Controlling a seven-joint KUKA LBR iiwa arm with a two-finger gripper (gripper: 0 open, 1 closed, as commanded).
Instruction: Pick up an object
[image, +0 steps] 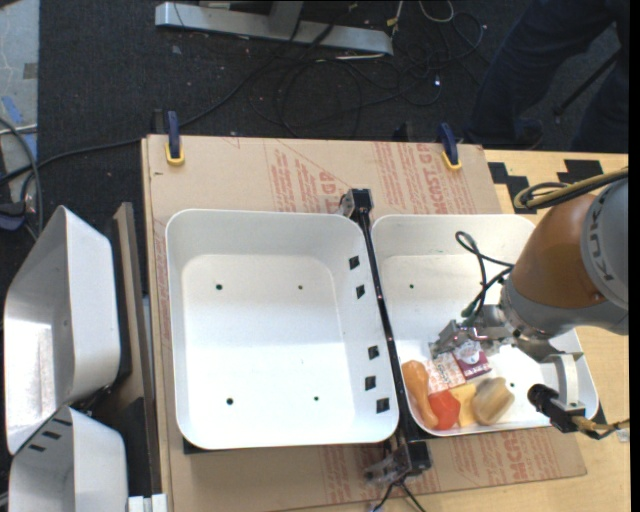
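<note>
The right bin (420, 245) holds a cluster of small objects at its near edge. An orange oblong piece (413, 377) lies on the left of the cluster, with a red piece (441, 408) and a yellow piece (466, 405) beside it. A tan rounded lump (492, 399) sits on the right, and a white and red packet (452, 368) lies just behind them. My gripper (463, 340) reaches in from the right and hangs directly over the packet, at or very near its top. The wrist hides the contact point.
The left bin (190, 300) stands beside the right one, with a black divider rail (375, 310) between them. A black cable (480, 262) loops off the wrist over the right bin. Two clamps (175, 140) (449, 147) hold the cardboard base at the back.
</note>
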